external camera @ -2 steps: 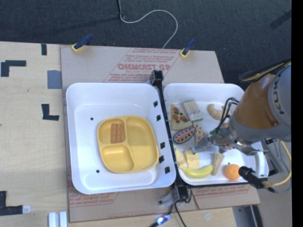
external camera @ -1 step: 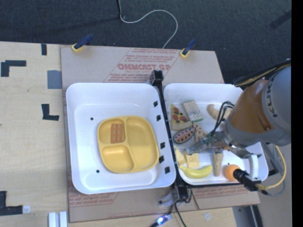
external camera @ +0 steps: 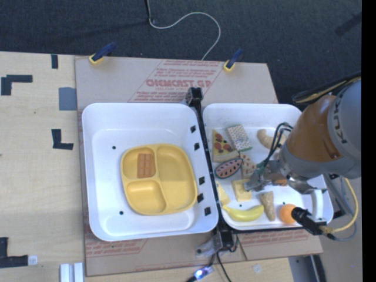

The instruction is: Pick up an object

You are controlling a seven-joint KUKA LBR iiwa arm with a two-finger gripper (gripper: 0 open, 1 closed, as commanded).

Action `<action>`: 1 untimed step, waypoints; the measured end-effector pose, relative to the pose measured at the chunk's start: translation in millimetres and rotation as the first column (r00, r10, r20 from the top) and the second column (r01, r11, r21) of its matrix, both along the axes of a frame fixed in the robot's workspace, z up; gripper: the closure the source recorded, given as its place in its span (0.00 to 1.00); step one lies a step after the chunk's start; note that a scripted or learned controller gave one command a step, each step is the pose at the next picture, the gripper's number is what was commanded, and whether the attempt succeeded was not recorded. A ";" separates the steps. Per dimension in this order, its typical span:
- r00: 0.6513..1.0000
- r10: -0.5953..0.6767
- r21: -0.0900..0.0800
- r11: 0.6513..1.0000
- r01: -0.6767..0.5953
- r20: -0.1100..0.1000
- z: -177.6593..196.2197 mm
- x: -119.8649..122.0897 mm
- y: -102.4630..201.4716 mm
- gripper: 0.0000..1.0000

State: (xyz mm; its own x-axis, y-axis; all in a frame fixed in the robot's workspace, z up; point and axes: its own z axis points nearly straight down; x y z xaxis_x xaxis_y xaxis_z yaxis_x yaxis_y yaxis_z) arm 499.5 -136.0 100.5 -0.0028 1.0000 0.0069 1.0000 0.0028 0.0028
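Camera view: pincer point(external camera: 257, 184) is lowered into the right bin point(external camera: 294, 111), positioned over a pale yellow block point(external camera: 240, 190) among toy food items; finger state cannot be determined. Banana point(external camera: 244, 213) and orange point(external camera: 286, 214) lie near the front wall. Left bin point(external camera: 106, 119) contains a yellow divided tray point(external camera: 158, 179).

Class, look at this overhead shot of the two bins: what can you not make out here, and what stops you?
1. Gripper: too small and dark in the camera view to tell how it stands.
2. Right bin: its right side is covered by the arm.
3. Beige item at the arm's edge: partly hidden, unidentifiable.
4. Brown piece in the yellow tray: too blurred to name.
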 end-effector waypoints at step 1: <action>1.000 -0.003 -0.008 1.000 0.003 -0.001 48.9 -3.5 -9.0 1.00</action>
State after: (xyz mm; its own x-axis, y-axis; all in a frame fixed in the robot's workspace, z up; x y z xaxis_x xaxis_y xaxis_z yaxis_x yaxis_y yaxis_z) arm 496.0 -145.0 149.4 0.0002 1.0000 -0.0009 1.0000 -0.0002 0.0018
